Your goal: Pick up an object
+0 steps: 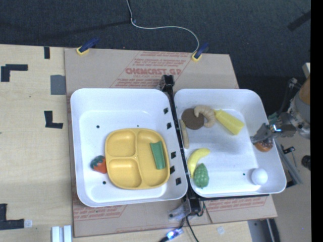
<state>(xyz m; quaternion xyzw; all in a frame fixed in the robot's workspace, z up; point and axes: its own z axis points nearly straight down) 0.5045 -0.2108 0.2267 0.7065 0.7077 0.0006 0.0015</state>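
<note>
I see a pale wooden worktop (30, 150) with black tape marks, a cardboard sheet (151, 69) clamped on it, dark carpet (60, 9) behind. Two white bins: the left bin (86, 105) holds one yellow divided tray (128, 158) with one green block (158, 155), plus one red-and-green piece (98, 164). The right bin (247, 101) holds six things, a small orange object (263, 145) at its right rim. The gripper (267, 131) sits just above it; I cannot tell its state.
</note>
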